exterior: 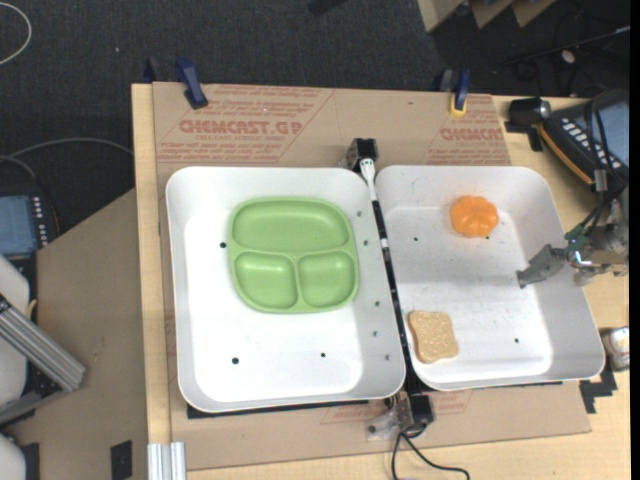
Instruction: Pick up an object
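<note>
The grey metal pincer (532, 271) is hovering at the right bin's (520, 353) edge, its opening impossible to tell; the round orange toy fruit (473, 216) is lying up-left, nearest.

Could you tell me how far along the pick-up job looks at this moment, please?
Nothing looks picked yet. The round orange toy and the tan slice of toy bread lie loose in the right white bin; the green divided plate sits in the left white bin. The grey two-finger gripper is at the right bin's edge, holding nothing visible. Reaching, closing and lifting remain.
</note>
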Robot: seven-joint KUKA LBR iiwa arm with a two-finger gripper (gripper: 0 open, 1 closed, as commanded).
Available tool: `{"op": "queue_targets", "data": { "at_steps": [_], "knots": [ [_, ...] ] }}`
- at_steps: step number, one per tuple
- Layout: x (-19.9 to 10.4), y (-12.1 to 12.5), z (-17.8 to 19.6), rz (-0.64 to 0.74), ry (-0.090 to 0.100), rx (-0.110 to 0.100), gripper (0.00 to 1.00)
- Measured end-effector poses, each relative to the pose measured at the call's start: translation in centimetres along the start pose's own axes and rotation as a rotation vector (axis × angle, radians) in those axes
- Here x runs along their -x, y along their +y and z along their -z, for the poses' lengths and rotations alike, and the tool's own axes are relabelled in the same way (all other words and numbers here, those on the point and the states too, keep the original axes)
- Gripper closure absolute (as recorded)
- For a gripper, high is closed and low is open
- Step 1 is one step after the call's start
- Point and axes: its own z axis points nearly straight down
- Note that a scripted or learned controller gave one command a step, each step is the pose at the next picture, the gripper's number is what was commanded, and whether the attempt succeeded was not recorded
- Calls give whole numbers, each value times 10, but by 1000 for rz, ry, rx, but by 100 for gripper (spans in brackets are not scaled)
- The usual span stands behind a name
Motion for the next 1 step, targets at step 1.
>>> {"op": "queue_targets", "data": {
  "at_steps": [1],
  "knots": [
    [3, 46, -125, 3, 4, -7, 0]
  ]
}}
